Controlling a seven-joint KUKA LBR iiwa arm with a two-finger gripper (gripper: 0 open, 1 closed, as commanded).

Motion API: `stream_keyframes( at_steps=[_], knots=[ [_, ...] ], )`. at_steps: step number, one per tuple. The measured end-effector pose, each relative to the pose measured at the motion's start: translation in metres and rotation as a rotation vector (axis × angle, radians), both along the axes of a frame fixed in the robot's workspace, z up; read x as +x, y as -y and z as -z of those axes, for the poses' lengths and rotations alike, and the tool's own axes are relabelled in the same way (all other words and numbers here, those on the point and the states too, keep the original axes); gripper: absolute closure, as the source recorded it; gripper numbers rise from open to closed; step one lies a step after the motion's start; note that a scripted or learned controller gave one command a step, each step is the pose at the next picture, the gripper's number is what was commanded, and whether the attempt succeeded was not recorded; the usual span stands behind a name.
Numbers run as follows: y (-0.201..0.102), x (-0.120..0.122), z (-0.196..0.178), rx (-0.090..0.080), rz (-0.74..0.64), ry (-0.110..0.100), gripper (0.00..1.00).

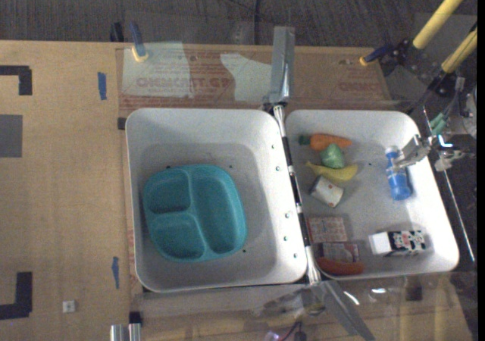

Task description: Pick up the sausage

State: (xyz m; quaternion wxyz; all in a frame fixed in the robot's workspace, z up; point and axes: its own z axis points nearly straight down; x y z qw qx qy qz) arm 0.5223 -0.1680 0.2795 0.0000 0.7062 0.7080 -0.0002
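Reddish sausage (339,266) flat at right bin's (447,252) near-left corner; gripper (424,146) at far-right rim, grip state unclear.

We note the gripper (421,144): pale metallic fingers, dark housing behind with teal-green accents and thin cabling, partly blurred.

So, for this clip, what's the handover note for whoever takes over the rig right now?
Gripper: at the right edge of the right bin, above the blue bottle; nothing seen between its fingers.
Sausage: lying at the near edge of the right bin, beside the divider, just below the small patterned packets.
Also in that bin: carrot, green vegetable, banana, white cup, milk carton. Left bin holds a teal tray.
Done: nothing yet; sausage untouched.
Left: move across to the sausage, grasp, lift.
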Motion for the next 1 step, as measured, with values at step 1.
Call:
stream_keyframes(
  at_steps=[1],
  knots=[
    [-0.0285, -0.0423, 0.1431, 0.0, 0.198, -0.001, 0.0]
  ],
)
